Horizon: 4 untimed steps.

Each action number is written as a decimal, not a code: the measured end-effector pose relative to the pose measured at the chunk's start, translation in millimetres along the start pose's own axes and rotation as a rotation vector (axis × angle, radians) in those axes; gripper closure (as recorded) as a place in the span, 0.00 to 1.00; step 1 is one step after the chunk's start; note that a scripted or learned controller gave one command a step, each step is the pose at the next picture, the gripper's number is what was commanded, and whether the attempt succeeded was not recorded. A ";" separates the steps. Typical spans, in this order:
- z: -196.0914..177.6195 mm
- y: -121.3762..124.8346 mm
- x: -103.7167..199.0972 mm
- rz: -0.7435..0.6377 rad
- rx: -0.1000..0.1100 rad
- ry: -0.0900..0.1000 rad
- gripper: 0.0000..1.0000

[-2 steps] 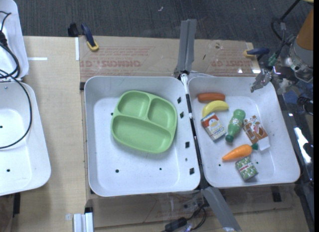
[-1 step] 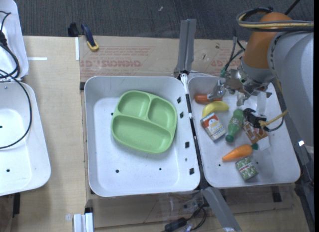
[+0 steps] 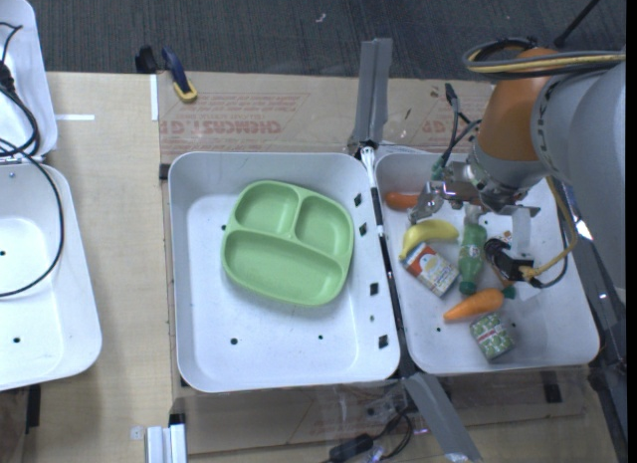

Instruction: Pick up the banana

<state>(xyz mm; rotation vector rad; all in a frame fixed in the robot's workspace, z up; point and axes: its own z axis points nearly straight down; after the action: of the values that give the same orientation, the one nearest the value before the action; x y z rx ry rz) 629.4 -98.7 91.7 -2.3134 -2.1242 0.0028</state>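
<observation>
Hanging over the right bin, the arm reaches in from the right, its orange band sitting above the wrist. The gripper hovers low near that bin's back edge, over its left half. From where I stand I cannot tell whether it is open or closed; cables and metal parts crowd the tip.

One banana lies in the right bin, close to the bin's left wall and about midway along it. It rests just in front of the gripper and slightly to its left, near it but not between anything I can make out as gripping it. The fruit curves with its ends pointing toward the front-left and the right.

Counting the rest in that bin: two carrots, one by the back-left corner beside the gripper, the other further toward the front. One small carton lies touching or just beside the banana's front side. One green bottle stands or leans just right of the banana. One small can sits near the front edge.

One left bin holds a single green plate with three compartments, lying in the bin's middle, nearer its back.
</observation>
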 end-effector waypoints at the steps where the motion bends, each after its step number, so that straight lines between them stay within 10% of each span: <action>1: -9.3 0.2 -1.4 0.003 0.000 0.000 1.00; 2: -9.3 0.2 -1.4 0.004 0.000 0.000 0.00; 3: 0.5 -35.5 -50.3 0.017 0.000 0.000 0.00; 4: -8.5 -35.3 -50.9 0.020 0.000 0.000 1.00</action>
<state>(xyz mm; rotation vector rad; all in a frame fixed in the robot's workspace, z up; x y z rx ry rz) 589.9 -146.4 100.3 -2.3352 -2.1006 0.0026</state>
